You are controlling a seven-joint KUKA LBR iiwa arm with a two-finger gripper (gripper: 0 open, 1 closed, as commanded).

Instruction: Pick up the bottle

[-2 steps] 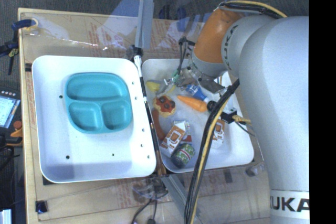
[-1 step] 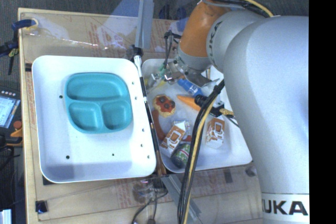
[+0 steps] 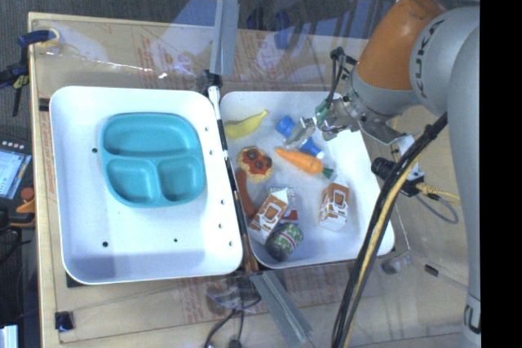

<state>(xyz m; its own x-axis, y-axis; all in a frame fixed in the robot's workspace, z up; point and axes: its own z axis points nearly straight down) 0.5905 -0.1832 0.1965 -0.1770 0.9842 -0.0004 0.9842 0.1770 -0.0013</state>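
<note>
Camera view looks down at a slant on the counter (image 3: 122,53), where two white bins sit side by side. The left bin (image 3: 73,240) carries a teal divided tray (image 3: 153,156). The right bin (image 3: 371,244) carries the clutter: a banana (image 3: 246,125) near its far left corner, a round pastry-like toy (image 3: 256,163), a carrot (image 3: 300,160), two small cartons (image 3: 272,210) (image 3: 334,204), and a dark round item (image 3: 285,240) at the near edge.

The bottle (image 3: 298,138) appears to be the blue-and-clear piece lying on its side toward the bin's far edge, just behind the carrot. A blue cap-like end sits toward the bin's middle, and the body seems to run toward the right wall, so its long axis lies roughly across the bin, slanting slightly toward the near edge. Part of it is hidden by the tool, so the exact outline is uncertain.

The hand (image 3: 325,120) hangs over the far right part of the right bin, directly above or against the bottle's right-hand end. Whether its fingers are spread or closed I cannot tell; the metal parts blur together there, and nothing is clearly seen between them.

The coming move, I judge, turns on closing across the bottle's narrow width, not along its length; the carrot touching or nearly touching it could get in the way.
</note>
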